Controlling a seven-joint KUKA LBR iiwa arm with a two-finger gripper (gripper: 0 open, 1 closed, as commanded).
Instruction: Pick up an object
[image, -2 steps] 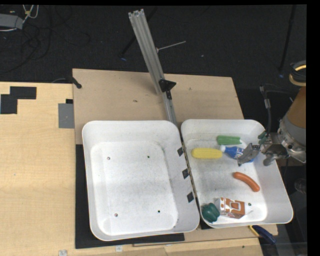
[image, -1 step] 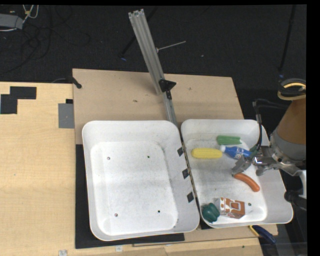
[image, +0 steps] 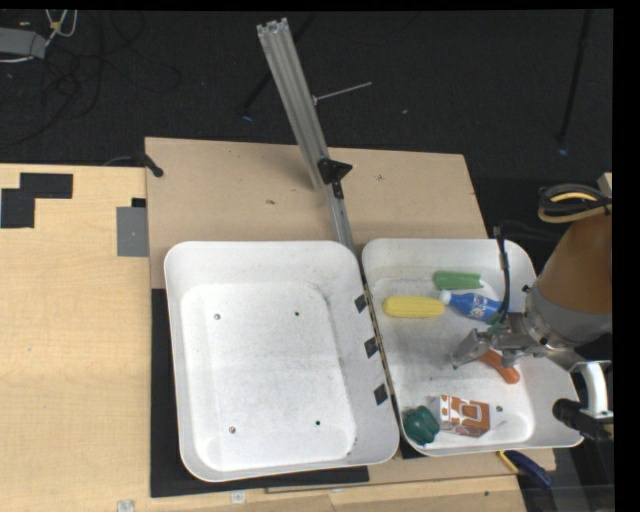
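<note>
Two metal fingers (image: 470, 350) of the gripper (image: 483, 345) hang low in the right bin (image: 400, 262), spread partly apart, over an orange carrot (image: 503, 368); whether they grip it I cannot tell. Nearby lie a yellow corn cob (image: 413, 307), green pod (image: 457, 281) and blue bottle (image: 472, 303). The left bin (image: 180, 270) sits on a tan board (image: 250, 190).

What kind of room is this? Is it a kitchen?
Probably a robot lab, not a kitchen: a robot arm reaches over two white bins, toy food like a yellow corn lies inside, and cables trail around.
</note>
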